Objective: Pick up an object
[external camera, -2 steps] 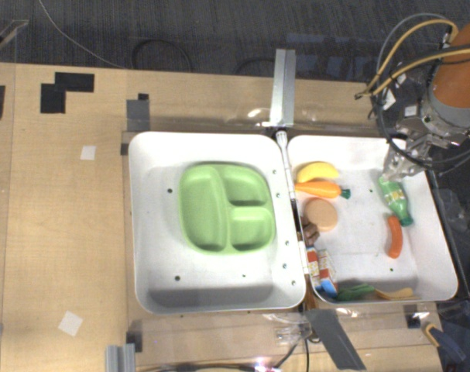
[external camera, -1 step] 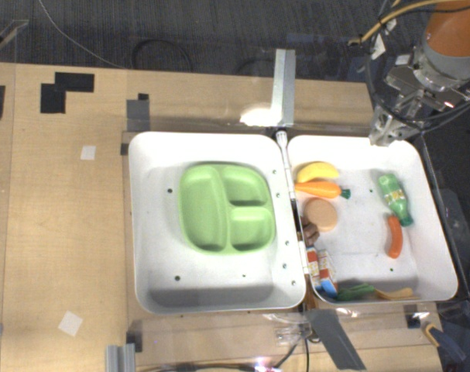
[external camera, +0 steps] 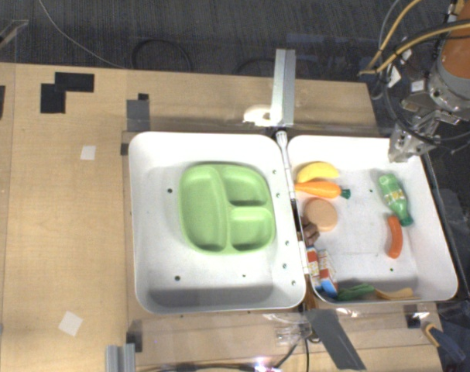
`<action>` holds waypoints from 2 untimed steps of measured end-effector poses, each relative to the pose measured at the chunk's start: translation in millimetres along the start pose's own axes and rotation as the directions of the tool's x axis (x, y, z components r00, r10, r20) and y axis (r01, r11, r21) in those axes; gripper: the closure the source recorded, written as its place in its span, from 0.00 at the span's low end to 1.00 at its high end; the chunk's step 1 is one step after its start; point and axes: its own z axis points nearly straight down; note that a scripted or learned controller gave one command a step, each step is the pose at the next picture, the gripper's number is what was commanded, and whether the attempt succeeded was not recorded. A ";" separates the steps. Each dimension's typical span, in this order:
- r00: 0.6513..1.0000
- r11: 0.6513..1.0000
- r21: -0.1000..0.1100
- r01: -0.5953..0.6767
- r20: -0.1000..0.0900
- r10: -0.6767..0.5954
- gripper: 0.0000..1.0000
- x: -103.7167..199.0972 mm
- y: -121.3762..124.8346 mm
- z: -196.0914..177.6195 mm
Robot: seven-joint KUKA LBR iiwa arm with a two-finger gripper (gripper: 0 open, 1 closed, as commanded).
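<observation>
**A:** Where are the things it could pick up?

**B:** All in the right bin (external camera: 444,273). Along the bin's left wall, at the far end, a yellow banana (external camera: 317,170) lies touching an orange carrot (external camera: 321,188) just in front of it. Nearer the camera sits a round tan bun (external camera: 322,214), with a small brown piece (external camera: 308,227) against its lower left edge. Further down that wall is a small red and white carton (external camera: 318,263), then something blue (external camera: 328,288) in the near left corner.

**A:** And the other side of that bin?

**B:** A green bottle (external camera: 394,198) lies tilted near the right wall, with a red-orange sausage (external camera: 394,237) just below it, apart from it. Along the near wall lie a dark green vegetable (external camera: 357,291) and a tan stick-like thing (external camera: 394,293), end to end.

**A:** Where's the gripper?

**B:** The gripper (external camera: 405,147) hangs over the far right corner of that bin, well apart from every object; the bottle is nearest. Nothing sits between its fingers. Whether they are spread or pressed together, I cannot tell.

**A:** The other bin?

**B:** The left bin (external camera: 153,208) holds a green divided tray (external camera: 224,208), lying flat at its middle. Both bins rest side by side on the pale wooden worktop (external camera: 56,231).
</observation>
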 end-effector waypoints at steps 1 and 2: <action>0.902 0.902 -0.004 0.431 0.000 -0.431 1.00 32.6 59.8 43.8; 0.688 0.688 -0.003 0.726 0.004 -0.725 1.00 26.7 47.2 87.2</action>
